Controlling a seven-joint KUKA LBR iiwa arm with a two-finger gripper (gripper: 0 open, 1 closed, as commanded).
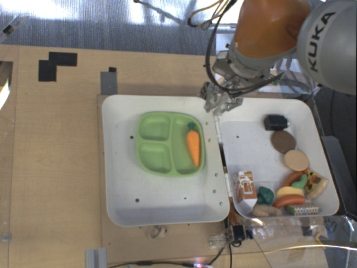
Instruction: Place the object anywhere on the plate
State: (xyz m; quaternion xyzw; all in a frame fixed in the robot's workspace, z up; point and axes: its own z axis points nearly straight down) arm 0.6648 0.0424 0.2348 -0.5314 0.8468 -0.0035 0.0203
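Observation:
A green divided plate (162,144) lies in the left white bin (120,166). An orange toy carrot (193,144) with a green top lies lengthwise in the plate's right compartment. My gripper (217,102) hangs above the far end of the ridge between the two bins, up and right of the carrot and apart from it. Nothing shows between its fingers.
The right bin (251,149) holds a black block (275,121), a brown disc (283,141), a tan disc (296,161), a small carton (244,186) and several toy foods (290,194) piled at its near right corner. Cables trail at the bench's front edge.

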